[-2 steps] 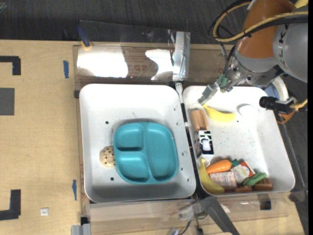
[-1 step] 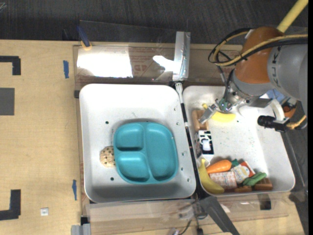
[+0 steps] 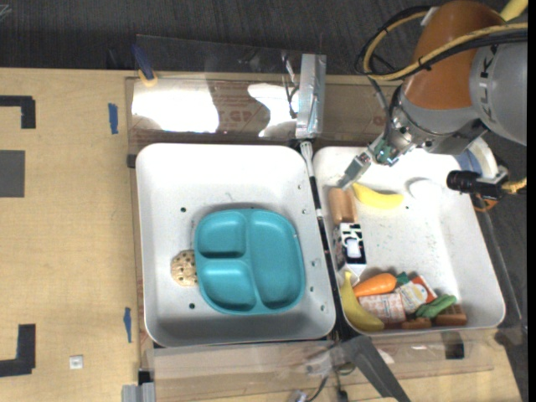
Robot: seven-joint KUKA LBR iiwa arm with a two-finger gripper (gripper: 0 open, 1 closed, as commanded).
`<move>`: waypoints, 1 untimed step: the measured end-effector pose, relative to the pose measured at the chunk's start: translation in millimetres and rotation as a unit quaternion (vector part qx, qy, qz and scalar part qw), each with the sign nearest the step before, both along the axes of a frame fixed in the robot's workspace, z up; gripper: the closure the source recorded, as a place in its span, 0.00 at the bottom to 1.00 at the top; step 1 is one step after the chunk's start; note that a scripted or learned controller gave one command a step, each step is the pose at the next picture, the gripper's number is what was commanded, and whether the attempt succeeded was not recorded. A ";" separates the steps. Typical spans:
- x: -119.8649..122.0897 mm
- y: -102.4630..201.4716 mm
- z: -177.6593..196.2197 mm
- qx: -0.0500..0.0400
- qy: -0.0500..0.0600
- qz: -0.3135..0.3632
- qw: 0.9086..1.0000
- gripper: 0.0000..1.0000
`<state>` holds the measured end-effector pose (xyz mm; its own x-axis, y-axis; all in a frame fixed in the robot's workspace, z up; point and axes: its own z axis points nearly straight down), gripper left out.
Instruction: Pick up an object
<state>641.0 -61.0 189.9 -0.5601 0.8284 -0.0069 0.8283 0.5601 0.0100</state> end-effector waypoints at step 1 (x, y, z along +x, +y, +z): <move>-4.8 -38.0 -92.1 -0.001 0.002 0.083 0.997 0.00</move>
<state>636.1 -99.1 97.8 -0.6893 0.7244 -0.0063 0.7244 0.6894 0.0064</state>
